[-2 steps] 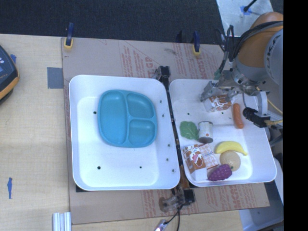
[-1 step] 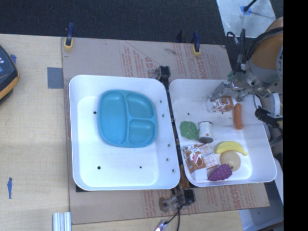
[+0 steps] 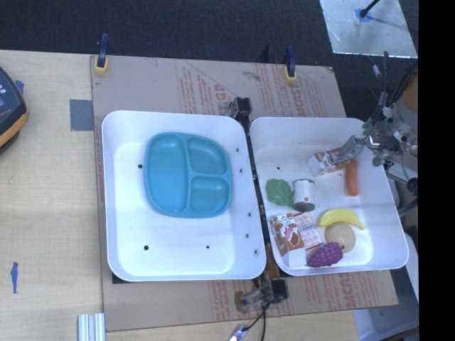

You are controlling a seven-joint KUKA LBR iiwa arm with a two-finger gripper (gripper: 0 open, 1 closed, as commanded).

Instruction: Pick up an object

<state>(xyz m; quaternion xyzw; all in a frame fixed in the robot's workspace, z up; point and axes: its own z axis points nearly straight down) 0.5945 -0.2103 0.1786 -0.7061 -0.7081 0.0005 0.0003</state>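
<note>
My hand [image 3: 355, 146] sits at the upper right of the right bin [image 3: 284, 130], and right beneath it things are tight: an orange carrot [image 3: 351, 178] and a small wrapper [image 3: 325, 160] lie just beside me. Lower down it's crowded, with a can [image 3: 303, 194], green leaf [image 3: 279, 191], banana [image 3: 341, 218], purple grapes [image 3: 324, 255] and a flat packet [image 3: 293, 232] packed close. The bin's upper left corner is bare white floor, open room. Over in the left bin [image 3: 117, 190], a blue divided plate [image 3: 188, 175] fills the upper middle; the lower strip lies open.
</note>
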